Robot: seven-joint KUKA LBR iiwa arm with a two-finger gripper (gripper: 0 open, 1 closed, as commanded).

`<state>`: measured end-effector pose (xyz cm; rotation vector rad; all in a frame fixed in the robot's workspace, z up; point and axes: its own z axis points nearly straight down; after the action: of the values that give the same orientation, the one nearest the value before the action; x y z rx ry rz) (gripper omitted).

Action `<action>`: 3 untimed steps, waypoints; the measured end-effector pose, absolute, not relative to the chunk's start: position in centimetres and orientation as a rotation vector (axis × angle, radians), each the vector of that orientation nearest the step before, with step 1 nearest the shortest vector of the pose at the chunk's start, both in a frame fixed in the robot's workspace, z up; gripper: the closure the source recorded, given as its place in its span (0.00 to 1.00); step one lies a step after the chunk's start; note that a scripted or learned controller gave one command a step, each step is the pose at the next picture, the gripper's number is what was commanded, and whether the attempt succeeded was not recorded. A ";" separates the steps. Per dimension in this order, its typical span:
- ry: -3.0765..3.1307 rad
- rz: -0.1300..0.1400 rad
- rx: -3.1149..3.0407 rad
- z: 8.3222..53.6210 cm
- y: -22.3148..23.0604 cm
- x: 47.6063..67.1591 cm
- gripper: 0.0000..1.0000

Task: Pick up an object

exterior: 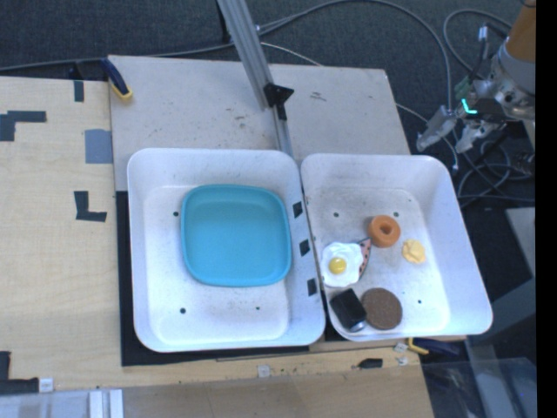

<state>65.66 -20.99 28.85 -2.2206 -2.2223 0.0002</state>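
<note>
Camera view shows me my gripper (pixel 452 133) up past the right bin (pixel 435 177); its fingers look spread apart, with nothing between them.

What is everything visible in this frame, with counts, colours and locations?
bins: 2, white, side by side on the bench
plate: 1, light blue, in the left bin
doughnut: 1, orange, in the right bin
fried egg toy: 1, white with yellow yolk, right bin, left of the doughnut
yellow piece: 1, yellow, right bin, right of the doughnut
round disc: 1, brown, right bin near the front edge
black block: 1, black, beside the disc
metal bar: 1, grey, slanting over the bench
claw: 1, grey, above the right bin's far right corner
</note>
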 end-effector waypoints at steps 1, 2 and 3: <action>-2.222 0.000 -2.220 28.8 -21.0 65.7 0.00; -2.220 0.004 -2.217 23.2 -20.5 66.5 0.00; -2.220 0.003 -2.218 18.3 -19.5 66.5 0.00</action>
<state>66.52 -19.50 18.28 -2.2181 -2.2201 0.0032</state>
